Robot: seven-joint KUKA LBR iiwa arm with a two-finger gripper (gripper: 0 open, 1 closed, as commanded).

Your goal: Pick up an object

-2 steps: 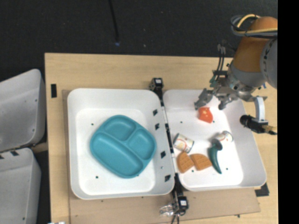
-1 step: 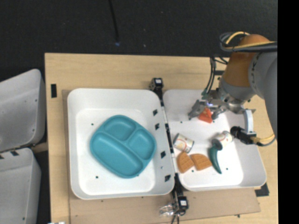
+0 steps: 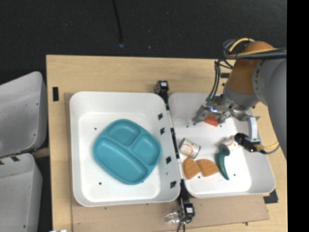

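Fingers (image 3: pixel 211 115) over small red object (image 3: pixel 212 121).

A: Left bin (image 3: pixel 77 187)?
B: White, shallow, on the wooden tabletop (image 3: pixel 58 76). Holds one teal divided plate (image 3: pixel 126 151), three compartments, lying flat, slightly left of the bin's centre.
A: Surroundings?
B: Dark floor (image 3: pixel 145 18) behind; pale grey panels (image 3: pixel 19 115) at far left.
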